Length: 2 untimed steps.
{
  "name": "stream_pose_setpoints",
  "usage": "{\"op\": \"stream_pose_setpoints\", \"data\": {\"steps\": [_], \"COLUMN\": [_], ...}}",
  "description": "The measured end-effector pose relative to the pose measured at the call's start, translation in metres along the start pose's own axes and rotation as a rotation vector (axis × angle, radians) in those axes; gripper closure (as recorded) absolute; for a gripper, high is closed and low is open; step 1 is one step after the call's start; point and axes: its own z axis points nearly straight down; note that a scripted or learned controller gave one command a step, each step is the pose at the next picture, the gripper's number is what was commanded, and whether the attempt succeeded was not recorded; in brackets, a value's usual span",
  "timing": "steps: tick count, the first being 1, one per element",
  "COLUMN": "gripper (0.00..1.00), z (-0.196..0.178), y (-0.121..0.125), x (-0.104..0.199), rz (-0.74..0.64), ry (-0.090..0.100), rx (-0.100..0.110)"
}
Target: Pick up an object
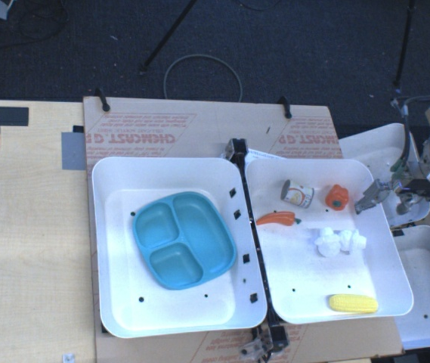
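Hovering at the right bin's (396, 278) three o'clock rim, the tool (373, 197) (its state I cannot tell) carries nothing; the nearest object, an orange toy (337, 197), lies ungrasped at nine o'clock.

In my right bin lie a small can (297, 194) on its side, an orange pepper (337, 197), a carrot (276, 219), a white lump (338, 242) and yellow corn (353, 302).

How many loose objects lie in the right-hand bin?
5: a small can and orange toy at the back, a carrot near the divider, a white lump mid-bin, a corn cob at the front.
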Motion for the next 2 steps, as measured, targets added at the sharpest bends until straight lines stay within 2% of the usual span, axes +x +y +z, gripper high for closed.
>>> {"op": "stream_pose_setpoints", "data": {"steps": [1,2], "gripper": [0.0,0.0], "z": [-0.007,0.054], "y": [0.002,0.008], "x": [0.0,0.005], "rz": [-0.003,-0.003], "ry": [-0.003,-0.002], "rx": [-0.013,-0.009]}}
